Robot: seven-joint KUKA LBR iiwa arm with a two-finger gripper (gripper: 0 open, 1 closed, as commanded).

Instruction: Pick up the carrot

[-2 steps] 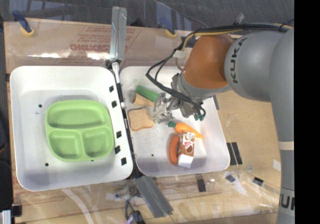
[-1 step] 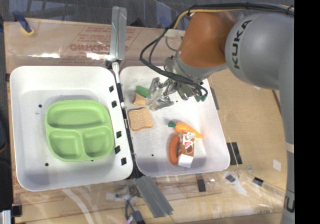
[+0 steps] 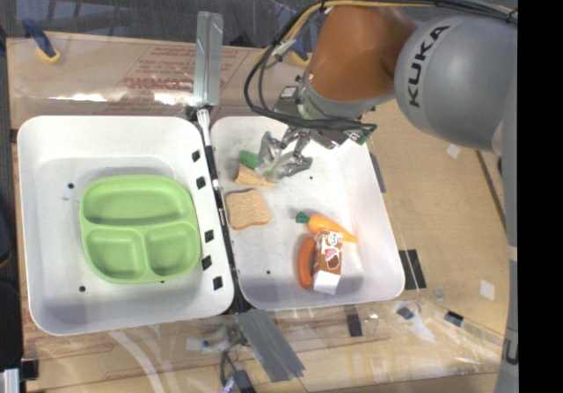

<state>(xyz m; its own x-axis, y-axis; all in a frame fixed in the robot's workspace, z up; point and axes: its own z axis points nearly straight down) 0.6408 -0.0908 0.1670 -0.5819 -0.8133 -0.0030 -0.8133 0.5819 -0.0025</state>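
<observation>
Up high and closest to the camera, we see the big grey arm (image 3: 457, 75) with its orange band (image 3: 356, 53), coming in from the right side. Black and yellow wires (image 3: 264, 75) loop beside it. At its end we see the gripper (image 3: 286, 156), hanging over the back part of the right bin (image 3: 374, 207). Its silver fingers (image 3: 295, 163) point down near a tan wedge of toy food (image 3: 252, 177) and a small green piece (image 3: 249, 157). We cannot tell if the claw is spread or pressed together, because the metal parts blur into one another. We see nothing pinched in it. Closer to the front of the same bin lies the carrot (image 3: 327, 225), orange with a green top, well apart from the gripper. It touches a little box with a picture on it (image 3: 329, 261), and a hot dog (image 3: 305, 264) lies just beside that box. A slice of toast (image 3: 248, 208) sits near the bin's left wall. We see the left bin (image 3: 44, 207) next door, and a green tray with three parts (image 3: 138, 229) rests in it.
</observation>
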